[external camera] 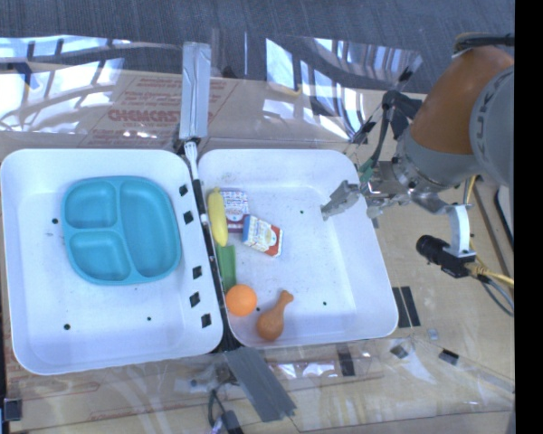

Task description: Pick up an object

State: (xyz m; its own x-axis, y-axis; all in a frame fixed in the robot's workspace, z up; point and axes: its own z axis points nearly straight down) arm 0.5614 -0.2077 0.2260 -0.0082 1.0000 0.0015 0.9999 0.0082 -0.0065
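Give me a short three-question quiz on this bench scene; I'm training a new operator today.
1. True or false: the blue tray lies in the left bin.
2. Which sits nearest the orange? A) the chicken leg B) the banana C) the packet
3. Over which bin is the gripper?

Key: 1 true; 2 A; 3 the right bin, near its far right corner.

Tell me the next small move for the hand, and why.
Probably shift the hand left across the right bin toward the snack packet. The hand sits near the bin's upper right edge, and the packet, banana and orange all lie well left of it.
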